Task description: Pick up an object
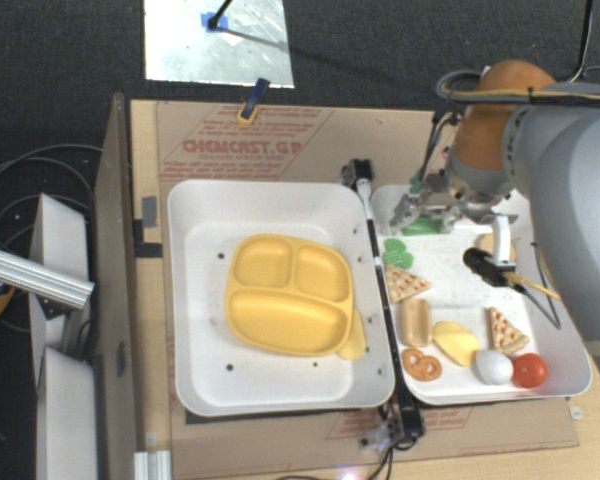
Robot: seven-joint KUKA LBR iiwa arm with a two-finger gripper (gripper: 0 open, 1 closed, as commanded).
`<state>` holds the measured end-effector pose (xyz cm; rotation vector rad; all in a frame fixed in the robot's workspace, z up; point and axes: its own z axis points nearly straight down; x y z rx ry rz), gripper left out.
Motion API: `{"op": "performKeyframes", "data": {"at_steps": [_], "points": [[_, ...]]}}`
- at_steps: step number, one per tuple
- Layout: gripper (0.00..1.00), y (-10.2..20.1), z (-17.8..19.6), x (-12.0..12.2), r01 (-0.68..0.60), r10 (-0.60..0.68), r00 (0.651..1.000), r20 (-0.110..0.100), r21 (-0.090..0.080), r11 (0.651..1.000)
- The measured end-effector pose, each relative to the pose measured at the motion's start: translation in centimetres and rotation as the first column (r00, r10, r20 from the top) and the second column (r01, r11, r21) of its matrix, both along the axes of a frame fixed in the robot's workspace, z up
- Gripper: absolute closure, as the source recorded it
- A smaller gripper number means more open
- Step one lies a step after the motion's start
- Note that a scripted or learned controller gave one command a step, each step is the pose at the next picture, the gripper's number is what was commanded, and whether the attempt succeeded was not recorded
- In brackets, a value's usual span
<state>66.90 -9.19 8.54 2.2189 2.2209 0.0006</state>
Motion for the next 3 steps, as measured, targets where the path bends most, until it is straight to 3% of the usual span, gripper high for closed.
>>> {"op": "performKeyframes", "data": {"at_steps": [1, 2, 3], "points": [[0.00, -2.0, 0.0, 0.0, 0.001, -0.001, 1.000, 0.001, 0.000, 1.000], [1.00, -1.9, 1.2, 0.1, -0.002, 0.002, 1.000, 0.001, 0.000, 1.000], [0.00, -1.9, 1.2, 0.1, -0.003, 0.003, 1.000, 0.000, -0.001, 1.000]]}}
